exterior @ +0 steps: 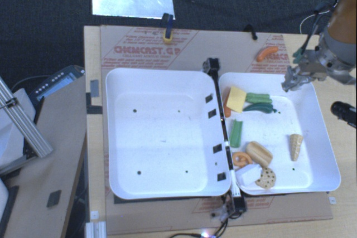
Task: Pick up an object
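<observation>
The right bin holds a yellow cheese block, two green pods, a green stick, a bread roll, a pretzel, a cookie and a cone-shaped piece. My gripper hangs over the bin's far right corner, above and to the right of the green pods, with nothing seen in it.
The left bin lies beside the right one, with a black hinge strip between them. An orange sausage-like piece lies on the board behind the right bin. A yellow-and-blue clamp stands at the back.
</observation>
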### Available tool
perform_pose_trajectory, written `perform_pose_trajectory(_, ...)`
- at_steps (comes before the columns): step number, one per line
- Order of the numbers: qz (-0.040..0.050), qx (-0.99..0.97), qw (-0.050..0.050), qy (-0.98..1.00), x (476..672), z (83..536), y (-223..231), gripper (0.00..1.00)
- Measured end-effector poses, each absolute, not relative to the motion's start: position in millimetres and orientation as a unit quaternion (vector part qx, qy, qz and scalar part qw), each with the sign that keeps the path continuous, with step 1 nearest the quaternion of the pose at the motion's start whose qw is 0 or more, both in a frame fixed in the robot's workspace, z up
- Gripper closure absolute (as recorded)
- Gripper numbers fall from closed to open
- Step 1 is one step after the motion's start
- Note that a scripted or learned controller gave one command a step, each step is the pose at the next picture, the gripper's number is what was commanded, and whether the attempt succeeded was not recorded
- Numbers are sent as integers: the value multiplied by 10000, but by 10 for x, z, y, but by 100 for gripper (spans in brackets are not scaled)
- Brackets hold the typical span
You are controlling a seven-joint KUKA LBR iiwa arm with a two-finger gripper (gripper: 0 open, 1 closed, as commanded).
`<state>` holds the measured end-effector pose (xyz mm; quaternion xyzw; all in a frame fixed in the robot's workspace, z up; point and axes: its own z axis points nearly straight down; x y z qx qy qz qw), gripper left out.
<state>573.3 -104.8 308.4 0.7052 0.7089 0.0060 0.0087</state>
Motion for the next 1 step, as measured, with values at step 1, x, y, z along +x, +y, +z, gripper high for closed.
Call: perform_pose_trajectory(1, 16, 7078, 32, 7064, 5261, 3587, -1372, 100)
